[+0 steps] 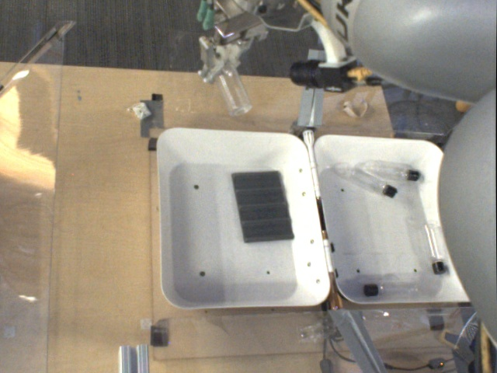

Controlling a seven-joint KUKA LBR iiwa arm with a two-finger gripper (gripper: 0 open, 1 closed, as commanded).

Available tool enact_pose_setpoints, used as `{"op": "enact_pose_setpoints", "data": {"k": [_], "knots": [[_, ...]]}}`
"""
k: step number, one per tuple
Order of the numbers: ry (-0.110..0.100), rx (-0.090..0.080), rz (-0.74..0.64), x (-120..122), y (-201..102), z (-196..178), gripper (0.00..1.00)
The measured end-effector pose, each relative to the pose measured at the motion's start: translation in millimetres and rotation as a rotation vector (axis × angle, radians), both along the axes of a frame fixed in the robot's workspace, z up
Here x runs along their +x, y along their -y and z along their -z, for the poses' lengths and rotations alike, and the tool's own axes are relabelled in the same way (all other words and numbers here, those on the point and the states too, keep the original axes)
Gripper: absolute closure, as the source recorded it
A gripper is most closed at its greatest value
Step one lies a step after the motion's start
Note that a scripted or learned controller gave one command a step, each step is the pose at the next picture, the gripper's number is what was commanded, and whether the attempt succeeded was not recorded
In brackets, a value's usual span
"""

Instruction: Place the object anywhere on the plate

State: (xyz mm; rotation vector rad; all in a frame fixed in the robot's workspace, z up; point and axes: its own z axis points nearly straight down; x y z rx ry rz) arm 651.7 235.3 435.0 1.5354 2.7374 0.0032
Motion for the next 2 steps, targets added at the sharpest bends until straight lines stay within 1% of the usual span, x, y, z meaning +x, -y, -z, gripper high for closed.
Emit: {"op": "enact_pose_setpoints", "data": {"k": [1, 2], "knots": [[-0.002, 0.0, 0.429, 16.5, 9.8, 0.6, 1.0], [-0.003, 0.001, 0.834, 16.2, 8.3, 0.1, 1.0]]}}
